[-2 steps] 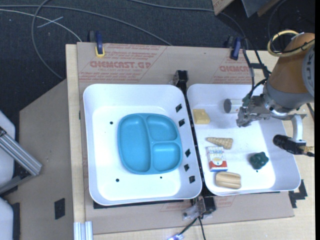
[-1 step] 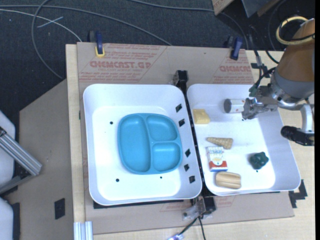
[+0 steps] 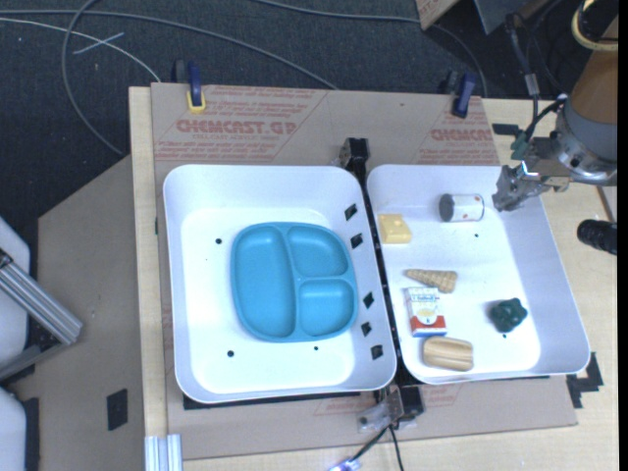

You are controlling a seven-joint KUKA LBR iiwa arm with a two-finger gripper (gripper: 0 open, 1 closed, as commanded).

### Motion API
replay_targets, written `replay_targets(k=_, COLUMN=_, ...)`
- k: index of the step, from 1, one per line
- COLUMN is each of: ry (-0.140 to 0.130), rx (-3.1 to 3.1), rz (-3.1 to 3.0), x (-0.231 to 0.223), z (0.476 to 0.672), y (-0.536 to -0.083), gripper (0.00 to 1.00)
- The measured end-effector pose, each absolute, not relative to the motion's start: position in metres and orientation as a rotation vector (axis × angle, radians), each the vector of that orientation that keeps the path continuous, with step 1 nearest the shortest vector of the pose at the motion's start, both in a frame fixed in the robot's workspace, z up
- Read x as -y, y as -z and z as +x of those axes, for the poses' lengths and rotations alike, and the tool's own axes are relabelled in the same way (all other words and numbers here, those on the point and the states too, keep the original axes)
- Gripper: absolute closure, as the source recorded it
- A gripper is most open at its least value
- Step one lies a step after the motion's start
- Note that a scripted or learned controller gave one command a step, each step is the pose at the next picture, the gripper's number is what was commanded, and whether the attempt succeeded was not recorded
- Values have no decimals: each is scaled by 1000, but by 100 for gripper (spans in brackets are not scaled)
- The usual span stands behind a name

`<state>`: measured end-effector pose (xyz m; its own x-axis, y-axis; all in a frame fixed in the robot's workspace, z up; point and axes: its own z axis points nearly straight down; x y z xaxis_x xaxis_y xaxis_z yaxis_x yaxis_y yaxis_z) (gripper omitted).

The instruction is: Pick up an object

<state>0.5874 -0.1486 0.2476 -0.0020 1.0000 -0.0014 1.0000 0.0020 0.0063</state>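
Note:
The right bin (image 3: pixel 554 263) holds several small items: a grey and white cylinder (image 3: pixel 461 207) near its back, a yellow block (image 3: pixel 394 229), a tan cone (image 3: pixel 433 280), a red and white carton (image 3: pixel 426 312), a tan bread roll (image 3: pixel 447 353) and a dark green lump (image 3: pixel 507 313). My gripper (image 3: pixel 512 190) hangs over the bin's back right corner, just right of the cylinder and apart from it. Nothing shows between its fingers.
The left bin (image 3: pixel 186 263) holds a blue divided plate (image 3: pixel 294 281). Black clips line the seam between the bins (image 3: pixel 365 263). Blue clamps (image 3: pixel 195 84) (image 3: pixel 463 94) pin the cardboard sheet at the back. Cables trail across the dark floor behind.

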Motion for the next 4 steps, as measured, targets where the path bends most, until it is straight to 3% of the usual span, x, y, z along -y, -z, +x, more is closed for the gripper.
replay_targets(k=3, ry=2, rx=-2227, rz=2220, x=3, z=582, y=-237, gripper=100)
replay_targets(k=4, ry=1, rx=-2230, rz=2219, x=-47, z=564, y=-240, gripper=100)
